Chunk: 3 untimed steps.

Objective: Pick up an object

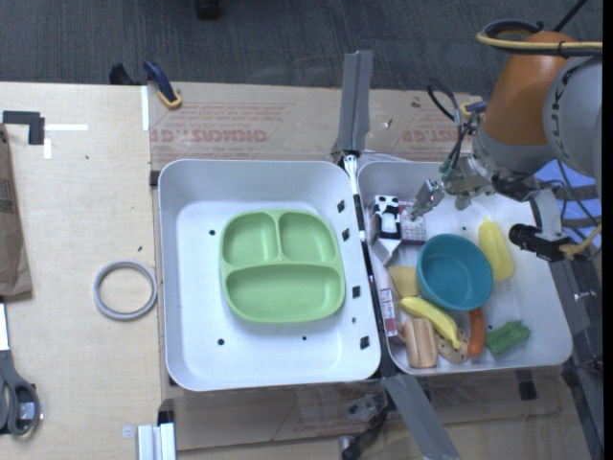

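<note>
The right bin (536,353) holds a teal bowl (455,272), a yellow corn cob (495,248), a banana (432,318), a carrot (476,333), a green vegetable (508,335), a tan cylinder (420,343), a cheese wedge (403,280) and a black-and-white toy (386,215). My gripper (430,196) hangs over the bin's back part, just right of the black-and-white toy and a small pink-and-white packet (413,229). I see nothing held in it.
The left bin (182,257) carries a green divided plate (283,265). On the bench to the left lie a grey tape ring (125,288), scissors (19,402) and a brown bag (11,218). A blue clamp (163,83) sits at the back.
</note>
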Each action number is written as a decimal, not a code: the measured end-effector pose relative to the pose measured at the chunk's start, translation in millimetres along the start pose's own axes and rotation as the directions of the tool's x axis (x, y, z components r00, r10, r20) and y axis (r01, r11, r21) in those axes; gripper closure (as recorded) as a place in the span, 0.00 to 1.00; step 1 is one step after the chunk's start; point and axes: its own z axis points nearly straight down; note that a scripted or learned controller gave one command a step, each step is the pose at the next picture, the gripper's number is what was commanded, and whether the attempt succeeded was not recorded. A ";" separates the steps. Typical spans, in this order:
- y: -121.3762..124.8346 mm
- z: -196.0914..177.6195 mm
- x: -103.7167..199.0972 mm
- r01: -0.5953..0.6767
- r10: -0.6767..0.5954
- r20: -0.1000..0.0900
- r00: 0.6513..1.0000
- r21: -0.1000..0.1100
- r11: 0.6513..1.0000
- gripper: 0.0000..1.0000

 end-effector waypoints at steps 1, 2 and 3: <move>-38.9 42.0 13.2 -0.099 0.100 0.009 0.995 -0.020 0.995 0.00; -50.0 42.4 22.3 -0.282 0.282 0.004 0.959 -0.024 0.959 0.00; -51.7 42.0 18.3 -0.027 0.028 0.012 1.000 -0.022 0.999 0.00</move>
